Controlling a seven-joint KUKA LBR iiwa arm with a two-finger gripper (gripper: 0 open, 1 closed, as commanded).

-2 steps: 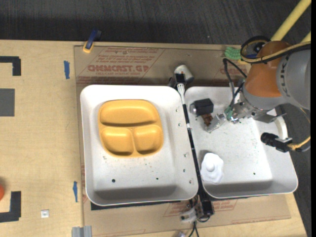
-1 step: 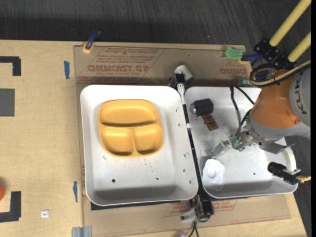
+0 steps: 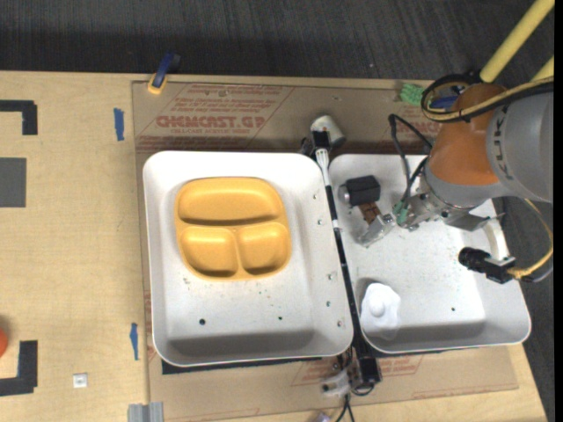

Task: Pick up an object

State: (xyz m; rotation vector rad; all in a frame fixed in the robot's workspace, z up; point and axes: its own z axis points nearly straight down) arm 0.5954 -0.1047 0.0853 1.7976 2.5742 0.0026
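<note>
Left bin (image 3: 167,236) holds yellow tray (image 3: 233,227); right bin (image 3: 501,319) white bottle (image 3: 380,304).

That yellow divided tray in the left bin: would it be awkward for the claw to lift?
Probably. The yellow tray looks like stiff, smooth plastic, so likely light but slippery. It lies flat and wide in the left bin, so it shouldn't roll; its shallow rim offers little to pinch.

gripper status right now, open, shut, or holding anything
Gripper: low over the right bin, nothing visibly held; open or shut cannot be told from this view.
</note>
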